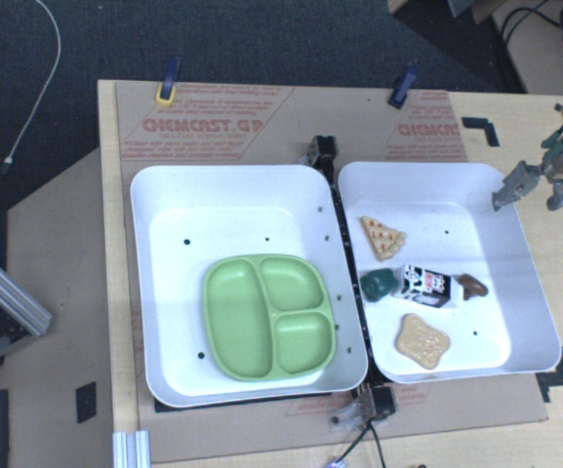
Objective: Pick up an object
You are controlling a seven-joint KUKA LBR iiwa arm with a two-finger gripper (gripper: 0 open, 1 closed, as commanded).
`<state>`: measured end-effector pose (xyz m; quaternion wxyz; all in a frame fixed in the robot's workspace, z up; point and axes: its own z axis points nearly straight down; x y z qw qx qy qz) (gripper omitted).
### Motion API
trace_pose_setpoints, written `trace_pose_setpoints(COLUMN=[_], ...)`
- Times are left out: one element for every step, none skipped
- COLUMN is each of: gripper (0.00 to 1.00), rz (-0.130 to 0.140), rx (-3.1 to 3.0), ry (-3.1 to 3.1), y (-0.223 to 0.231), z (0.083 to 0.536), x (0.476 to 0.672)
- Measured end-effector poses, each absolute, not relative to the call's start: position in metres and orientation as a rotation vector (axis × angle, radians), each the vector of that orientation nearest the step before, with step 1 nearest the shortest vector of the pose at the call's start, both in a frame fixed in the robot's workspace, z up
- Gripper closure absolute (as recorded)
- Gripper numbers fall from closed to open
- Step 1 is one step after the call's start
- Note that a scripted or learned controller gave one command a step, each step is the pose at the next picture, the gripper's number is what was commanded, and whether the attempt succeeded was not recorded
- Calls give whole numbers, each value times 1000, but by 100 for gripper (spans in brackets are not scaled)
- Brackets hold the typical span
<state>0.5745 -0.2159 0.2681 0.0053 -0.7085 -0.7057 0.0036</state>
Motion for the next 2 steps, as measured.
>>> trace_pose_setpoints(gripper=[0,0], rz=[0,3], rx=[-2222,-2218], ry=[-2222,-2219], y=[-215,-209], z=[276,232], x=[577,579])
